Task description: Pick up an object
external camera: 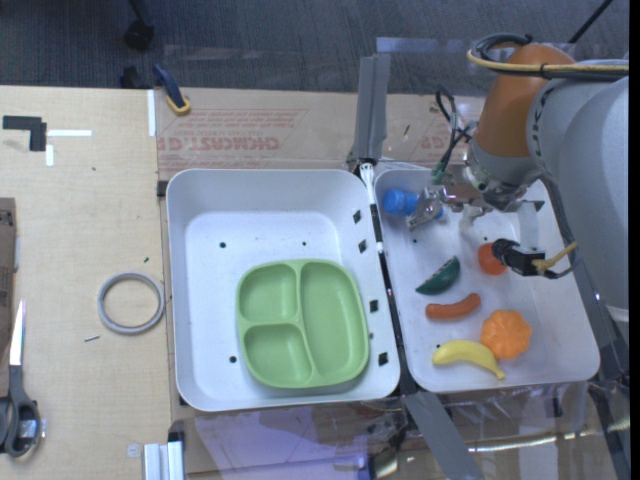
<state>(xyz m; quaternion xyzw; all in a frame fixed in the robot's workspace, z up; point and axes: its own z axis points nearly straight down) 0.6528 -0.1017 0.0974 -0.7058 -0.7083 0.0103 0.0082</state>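
Far left of the hand, on the pale wooden counter [80, 228]: a roll of tape [130, 301], scissors [18, 408] at the edge, a black bracket [27, 128] near the top. Beyond the counter, dark grey carpet and the foot of a chair base [138, 36]. A sheet of brown cardboard [260, 133] behind the bins, with a blue-and-yellow clamp [173, 93] at its corner.

Next, well left of the hand, the left bin [200, 218], holding a green divided plate [300, 323] with three compartments.

Then the right bin [560, 363], with the arm [530, 98] reaching in from the right and its hand [432, 208] low in the bin's back-left corner. Fingers too small and cluttered to read; cannot tell how far open, nor whether anything is between them. Just left of the hand, touching or nearly so, a blue round object [398, 202]. Nearer the camera from the hand, apart from it: a dark green wedge-shaped piece [440, 277], long axis slanting up to the right; below it an orange sausage-shaped piece [452, 308], lying nearly crosswise, right end slightly raised; below that a yellow banana [468, 356], long axis left to right, right tip dipping toward the front. To the right of these, an orange pumpkin-like toy [506, 333], and above it a small red-orange round item [489, 257] beside a black cable fitting [518, 257].
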